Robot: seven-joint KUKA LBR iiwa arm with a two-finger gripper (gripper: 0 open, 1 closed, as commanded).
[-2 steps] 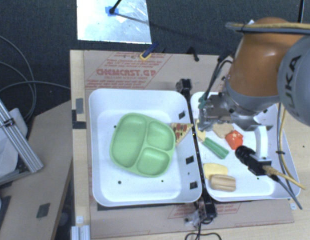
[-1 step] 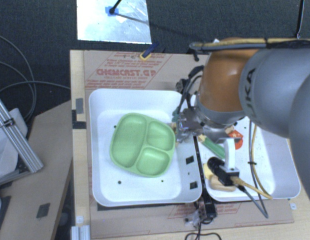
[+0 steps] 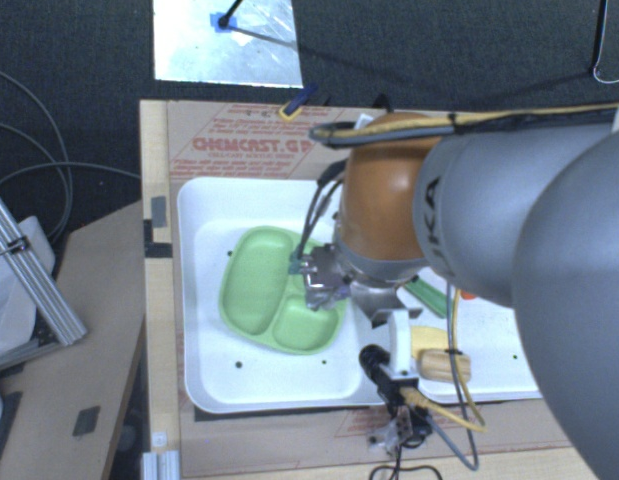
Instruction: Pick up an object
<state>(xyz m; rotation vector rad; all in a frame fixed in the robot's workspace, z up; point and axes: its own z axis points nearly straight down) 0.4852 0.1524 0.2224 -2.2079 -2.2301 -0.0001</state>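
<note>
Nearest the camera, the grey arm (image 3: 549, 258) fills the right side of the frame, with its orange band (image 3: 384, 203) sitting just above the wrist. It blocks most of the right-hand bin (image 3: 494, 383).

Below the band, the wrist hardware ends at the gripper (image 3: 319, 286), which sits over the left-hand bin (image 3: 204, 268), at the 3 o'clock edge of a green dish (image 3: 259, 283). The claw is hidden under the wrist housing and blurred; whether it is spread or closed cannot be told, and nothing can be seen held in it.

The green dish lies flat near the middle of the left bin. It is a shallow tray with two hollows, one larger toward 10 o'clock and one smaller toward 5 o'clock. The gripper overlaps its right rim in the view; actual contact cannot be judged.

In the visible strip of the right bin, a yellow block (image 3: 429, 340) lies near the bin's near edge, with a tan rounded piece (image 3: 444, 368) just beside it at 6 o'clock. A green stick-like item (image 3: 427, 296) shows at 12 o'clock from the block, partly under the arm.

Black cable (image 3: 389, 393) hangs by the divider between the bins.

Farther back, brown cardboard (image 3: 244, 143) with red lettering lies under the bins. Beyond it, a shiny foil sheet (image 3: 229, 28) rests on dark carpet (image 3: 69, 58).
</note>
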